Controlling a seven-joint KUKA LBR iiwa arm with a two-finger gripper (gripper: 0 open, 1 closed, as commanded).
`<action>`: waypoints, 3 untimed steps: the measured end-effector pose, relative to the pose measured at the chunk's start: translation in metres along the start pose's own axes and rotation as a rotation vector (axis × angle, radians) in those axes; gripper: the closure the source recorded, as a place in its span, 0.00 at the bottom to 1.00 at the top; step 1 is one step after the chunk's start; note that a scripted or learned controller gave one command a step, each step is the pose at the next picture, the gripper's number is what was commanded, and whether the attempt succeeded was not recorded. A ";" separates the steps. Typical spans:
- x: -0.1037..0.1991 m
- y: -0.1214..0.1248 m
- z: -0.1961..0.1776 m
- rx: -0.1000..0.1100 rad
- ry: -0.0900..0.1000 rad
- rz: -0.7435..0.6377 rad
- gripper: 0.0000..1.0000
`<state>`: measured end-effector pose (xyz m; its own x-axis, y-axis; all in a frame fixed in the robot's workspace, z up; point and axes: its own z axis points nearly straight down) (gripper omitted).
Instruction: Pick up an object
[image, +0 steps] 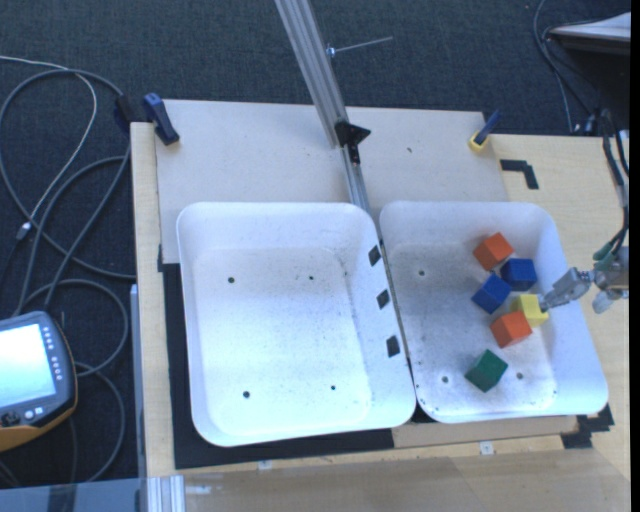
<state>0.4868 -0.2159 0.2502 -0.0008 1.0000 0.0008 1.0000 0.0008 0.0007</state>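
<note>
Yellow block (534, 309) touches the pincer (556, 295); its grip state I cannot tell.

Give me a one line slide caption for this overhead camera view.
Gripper reaches into the right bin beside the yellow block among six blocks.
</note>
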 end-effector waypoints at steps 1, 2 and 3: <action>-0.001 0.063 0.100 0.006 0.002 -0.003 0.00; 0.033 0.126 0.154 0.001 0.001 -0.006 0.00; 0.060 0.075 0.151 0.007 0.002 0.001 0.00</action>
<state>0.5614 -0.1554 0.0995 -0.0001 1.0000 0.0031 1.0000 0.0001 -0.0059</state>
